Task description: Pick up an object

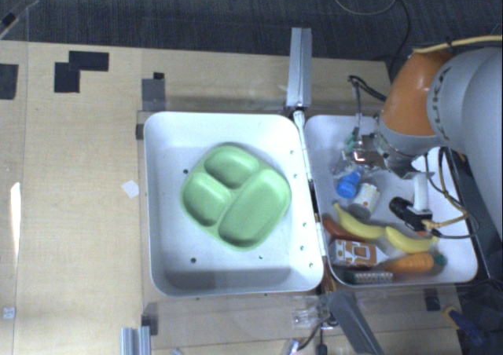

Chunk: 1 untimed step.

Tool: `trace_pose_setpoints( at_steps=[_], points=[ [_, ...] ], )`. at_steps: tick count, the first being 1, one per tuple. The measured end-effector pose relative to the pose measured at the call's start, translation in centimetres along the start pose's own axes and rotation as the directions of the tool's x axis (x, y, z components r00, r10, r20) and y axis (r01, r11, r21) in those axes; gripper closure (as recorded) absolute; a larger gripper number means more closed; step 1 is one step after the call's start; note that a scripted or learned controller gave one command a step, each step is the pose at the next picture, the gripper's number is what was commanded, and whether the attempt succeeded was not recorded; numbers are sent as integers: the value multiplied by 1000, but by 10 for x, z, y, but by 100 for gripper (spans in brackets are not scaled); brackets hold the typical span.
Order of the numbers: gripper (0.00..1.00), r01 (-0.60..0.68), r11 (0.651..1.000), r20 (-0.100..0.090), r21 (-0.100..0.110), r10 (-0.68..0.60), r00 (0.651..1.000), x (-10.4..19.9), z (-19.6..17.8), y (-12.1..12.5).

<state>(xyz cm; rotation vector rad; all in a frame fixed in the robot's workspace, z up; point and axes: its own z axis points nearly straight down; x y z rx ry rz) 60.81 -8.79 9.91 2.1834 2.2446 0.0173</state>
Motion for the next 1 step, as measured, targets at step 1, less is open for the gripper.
trace_pose_setpoints(
  at_steps=[1],
  points=[
    [100,-268,963,4,11,268,963,28,-116,30]
  ],
)
